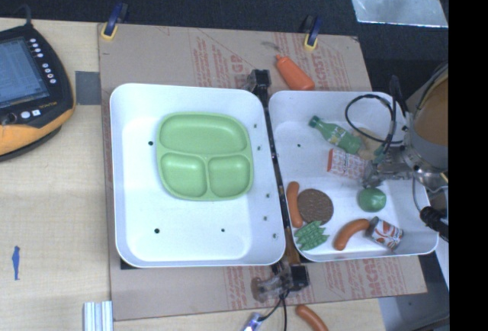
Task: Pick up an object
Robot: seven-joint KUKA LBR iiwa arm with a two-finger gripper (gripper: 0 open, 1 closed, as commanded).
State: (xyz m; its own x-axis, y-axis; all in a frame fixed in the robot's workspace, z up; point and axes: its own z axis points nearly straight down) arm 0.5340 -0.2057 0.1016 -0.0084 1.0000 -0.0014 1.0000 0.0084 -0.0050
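Gripper [375, 178] sits low in the right bin [305, 104], right above the green ball [372, 200], seemingly touching it; whether it's clenched I can't tell (too small, cable-cluttered). Risk: ball rolls away toward the can [385, 233], leaving an empty grab.

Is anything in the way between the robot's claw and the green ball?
Nothing visible is. The gripper sits right above the green ball in the right bin, with no other item between them. The red-and-white packet lies just to the left, and the small can lies below.
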